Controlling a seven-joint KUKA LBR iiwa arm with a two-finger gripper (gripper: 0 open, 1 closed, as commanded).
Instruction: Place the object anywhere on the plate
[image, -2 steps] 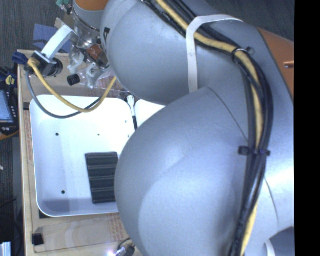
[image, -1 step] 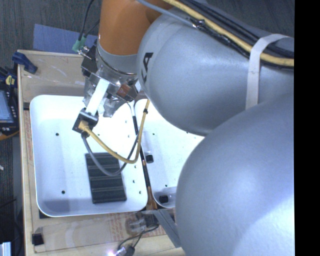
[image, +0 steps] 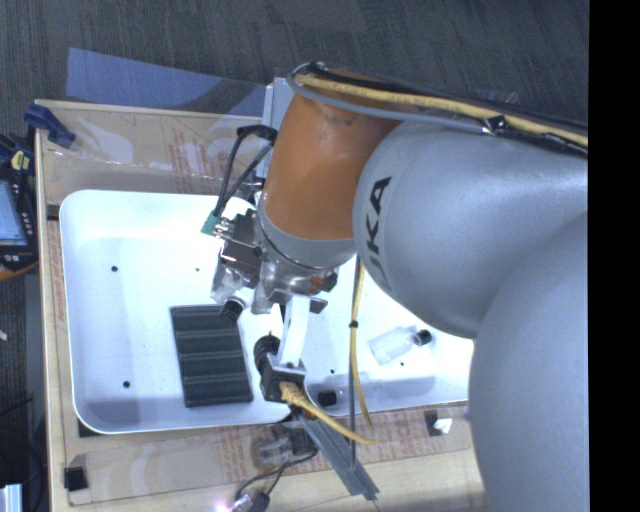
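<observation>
In the left bin, on my feed, a black ribbed slab lies flat on the white floor, close to the near wall, with its long side running away from the camera. The pincer hangs over this same bin, just beside the slab's far right corner. From this angle I cannot tell whether the two touch. The wrist and the orange band sit directly above the pincer and cover most of it, so I cannot tell how far open it is, and I see nothing held in it.

The grey arm reaches in from the right and covers much of the right bin. In the part of that bin I can see, a small clear piece with a dark cap lies on its side, well apart from the slab. I cannot tell from the feed which of these two things is the one to be placed.

Both bins rest on the pale tabletop. A blue sheet lies beyond its far left corner.
</observation>
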